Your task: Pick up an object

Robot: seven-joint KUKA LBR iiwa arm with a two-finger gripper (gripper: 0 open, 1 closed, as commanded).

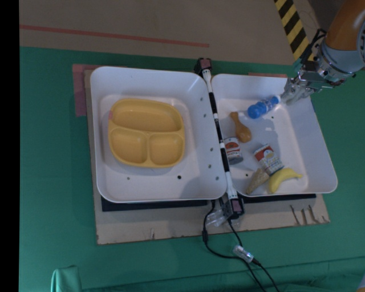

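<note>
- Camera view: the pincer [292, 91] hangs at the right bin's [311, 142] upper rim, clamped on a blue bottle's [262, 106] neck.
- Below lie a drumstick [241, 127], two cans [232, 150] [268, 158], an ice-cream cone [256, 180] and a banana [283, 178].
- The left bin [148, 80] holds a yellow divided plate [146, 132].

On my feed: two white bins side by side, L bin [98, 114] and R bin [311, 142], edges touching along a black-and-white strip [217, 122]. In the L bin lies a yellow plate [146, 132] w/ three compartments, flat, approx. centred. The bins rest on a dark mat [154, 203], which lies on a cardboard sheet [171, 228] over green cloth [51, 171]. A black cable [219, 248] runs from the strip's near end toward the bottom edge, past a small silver connector [242, 253]. At top, brown floor [171, 17] w/ a red line [114, 36] and yellow-black hazard tape [292, 25].
</note>
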